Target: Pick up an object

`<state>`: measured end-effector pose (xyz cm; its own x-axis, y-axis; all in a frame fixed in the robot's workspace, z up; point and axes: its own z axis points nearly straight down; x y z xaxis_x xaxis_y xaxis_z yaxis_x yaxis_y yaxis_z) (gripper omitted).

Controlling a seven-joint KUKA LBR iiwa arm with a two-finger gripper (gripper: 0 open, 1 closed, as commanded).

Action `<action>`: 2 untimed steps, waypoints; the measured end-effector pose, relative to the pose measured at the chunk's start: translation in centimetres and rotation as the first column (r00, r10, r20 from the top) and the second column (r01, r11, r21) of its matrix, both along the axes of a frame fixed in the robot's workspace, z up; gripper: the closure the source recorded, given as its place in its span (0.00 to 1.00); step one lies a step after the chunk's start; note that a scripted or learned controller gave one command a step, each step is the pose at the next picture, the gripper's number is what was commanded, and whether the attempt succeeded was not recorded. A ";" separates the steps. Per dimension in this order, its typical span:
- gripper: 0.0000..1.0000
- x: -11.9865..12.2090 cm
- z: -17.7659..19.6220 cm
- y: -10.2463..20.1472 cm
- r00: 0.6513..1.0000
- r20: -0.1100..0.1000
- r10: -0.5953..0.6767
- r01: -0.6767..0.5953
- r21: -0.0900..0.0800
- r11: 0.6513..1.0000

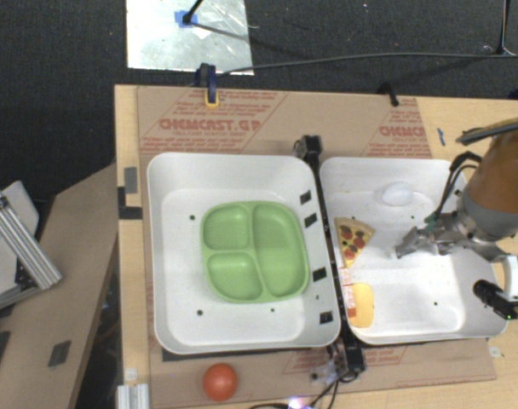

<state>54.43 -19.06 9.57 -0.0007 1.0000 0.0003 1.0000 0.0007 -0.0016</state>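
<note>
The gripper hangs low in the right bin, angled toward the pizza slice; its jaw state cannot be told.

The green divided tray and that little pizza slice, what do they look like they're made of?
The green tray looks like moulded plastic: one even colour, rounded compartments, a soft sheen. The pizza slice is probably a plastic or rubbery toy, judging by its flat, bright colours, though it is too small to be sure.

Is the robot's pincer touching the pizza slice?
Apart. The camera view shows the pincer over bare white floor of the right bin, with a plain strip of white between it and the pizza slice.
</note>
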 end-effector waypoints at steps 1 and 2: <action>1.00 0.1 1.3 0.0 1.000 0.004 0.001 -0.001 -0.001 1.000; 1.00 0.5 5.7 0.2 1.000 0.007 0.003 -0.003 -0.002 1.000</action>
<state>54.96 -18.82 15.32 -0.0040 1.0000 -0.0016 1.0000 0.0040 0.0057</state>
